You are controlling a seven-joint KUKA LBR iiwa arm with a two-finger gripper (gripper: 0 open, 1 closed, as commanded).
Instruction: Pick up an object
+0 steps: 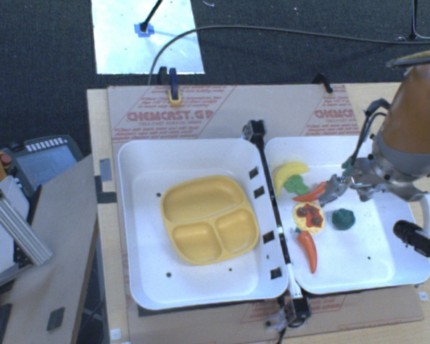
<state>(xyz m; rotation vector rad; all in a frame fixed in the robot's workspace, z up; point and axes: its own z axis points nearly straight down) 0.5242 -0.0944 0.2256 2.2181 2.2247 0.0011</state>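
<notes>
Red chili [314, 192] lies in right bin [395, 266] beside jaws [337, 188]; jaws' state cannot be told; yellow tray [207, 219] occupies left bin [141, 208].

Teach pendant [44, 165] at left edge; yellow clamp [173, 86] on cardboard [218, 109]; foil sheet [145, 32] beyond.

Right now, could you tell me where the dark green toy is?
The dark green toy lies in the right bin, just right of the pizza slice.

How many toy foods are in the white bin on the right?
5, maybe more hidden under the arm: yellow banana at upper left, red pepper below it, pizza slice, orange carrot lowest, green broccoli to the right.
</notes>
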